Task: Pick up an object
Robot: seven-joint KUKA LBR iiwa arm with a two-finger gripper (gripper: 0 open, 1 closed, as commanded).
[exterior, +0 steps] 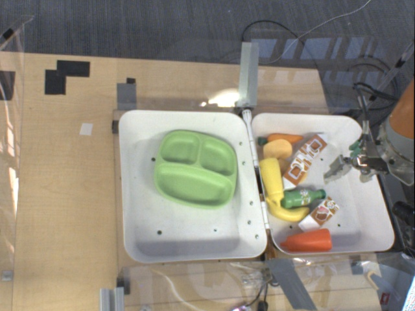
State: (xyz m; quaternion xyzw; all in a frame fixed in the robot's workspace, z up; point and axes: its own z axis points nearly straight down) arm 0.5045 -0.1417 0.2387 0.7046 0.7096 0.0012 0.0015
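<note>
Camera view: gripper [347,167] above the right bin [379,203], fingers spread and holding nothing, no toy picked yet, grabbing left to do.

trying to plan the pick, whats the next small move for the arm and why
Probably shift the tool toward the view's left and down over the green bottle. The tool sits above bare floor in the right bin, holding nothing, while the bottle lies on the banana, the nearest exposed thing.
</note>
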